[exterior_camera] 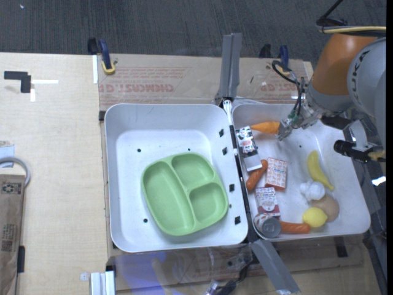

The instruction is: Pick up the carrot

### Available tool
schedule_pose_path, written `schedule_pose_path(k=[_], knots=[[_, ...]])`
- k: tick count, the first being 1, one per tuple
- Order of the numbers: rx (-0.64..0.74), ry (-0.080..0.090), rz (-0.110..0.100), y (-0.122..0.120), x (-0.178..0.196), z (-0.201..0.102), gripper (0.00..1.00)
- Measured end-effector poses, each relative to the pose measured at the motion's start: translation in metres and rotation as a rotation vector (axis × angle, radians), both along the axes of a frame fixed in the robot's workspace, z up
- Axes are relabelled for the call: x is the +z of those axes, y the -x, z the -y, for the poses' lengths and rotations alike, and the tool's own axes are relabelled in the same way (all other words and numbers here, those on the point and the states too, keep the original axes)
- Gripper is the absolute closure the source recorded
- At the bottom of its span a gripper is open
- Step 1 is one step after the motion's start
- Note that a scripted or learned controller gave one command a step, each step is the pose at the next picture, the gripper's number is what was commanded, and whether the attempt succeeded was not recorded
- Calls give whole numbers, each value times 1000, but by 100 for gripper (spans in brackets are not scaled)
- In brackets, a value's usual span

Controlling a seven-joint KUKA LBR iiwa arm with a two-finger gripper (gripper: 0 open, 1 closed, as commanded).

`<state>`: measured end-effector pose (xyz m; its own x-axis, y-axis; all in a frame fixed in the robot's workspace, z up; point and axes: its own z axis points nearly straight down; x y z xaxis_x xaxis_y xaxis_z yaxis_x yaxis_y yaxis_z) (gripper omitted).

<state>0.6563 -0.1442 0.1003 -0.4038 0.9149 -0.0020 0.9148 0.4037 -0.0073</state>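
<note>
Gripper (286,128) state cannot be told; it is seen at the right end of the smooth orange plastic carrot (265,127), far in the right white bin (359,192). Light, stiff, slippery; mid-body grasp advised.

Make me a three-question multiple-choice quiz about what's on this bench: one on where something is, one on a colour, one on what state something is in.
1. Where does the green plate lie?
A. In the left bin
B. In the right bin
C. On the bare bench

2. What colour is the banana?
A. Red
B. Yellow
C. Blue

3. What lies in the plate's compartments?
A. A carrot in each
B. A heap of boxes
C. Nothing

Answers:
1. A, since the plate sits alone in the left bin.
2. B, as the curved fruit in the right bin is plainly yellow.
3. C, all three compartments show bare green; the carrot lies in the right bin near the gripper.
</note>
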Motion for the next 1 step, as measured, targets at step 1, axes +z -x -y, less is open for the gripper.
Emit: schedule_pose_path(k=[1], knots=[[-30, -3, 9, -3, 81, -1, 100]])
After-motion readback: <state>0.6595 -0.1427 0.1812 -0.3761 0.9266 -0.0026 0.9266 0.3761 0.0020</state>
